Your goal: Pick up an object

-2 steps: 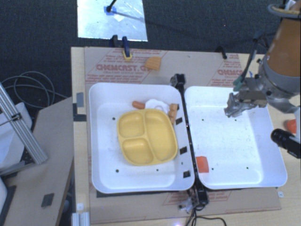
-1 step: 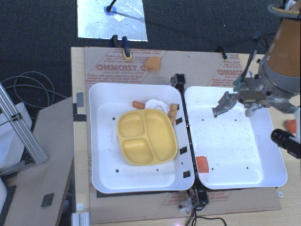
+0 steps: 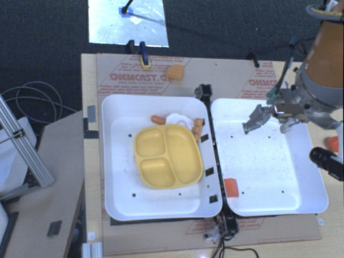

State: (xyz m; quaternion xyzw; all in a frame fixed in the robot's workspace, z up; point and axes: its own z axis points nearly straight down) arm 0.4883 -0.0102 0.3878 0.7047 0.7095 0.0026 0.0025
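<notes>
Fingers [image 3: 251, 124] hang spread, holding nothing, over the bare floor of the right bin [image 3: 301, 198]. Nearest candidate, an orange block [image 3: 230, 187], lies at that bin's near-left corner, well apart.

— What can't you make out from up here?

— The arm [image 3: 325, 52] runs off the right edge, so you lose everything above the orange band. The white item [image 3: 180, 121] behind the yellow divided plate [image 3: 167, 156] is partly covered by the plate's rim; you can't tell what it is.

— Anything else?

— The orange thing [image 3: 333, 143] at the right edge is cut off and blurred. The black cylinder [image 3: 328, 163] beside it also leaves the picture.
</notes>
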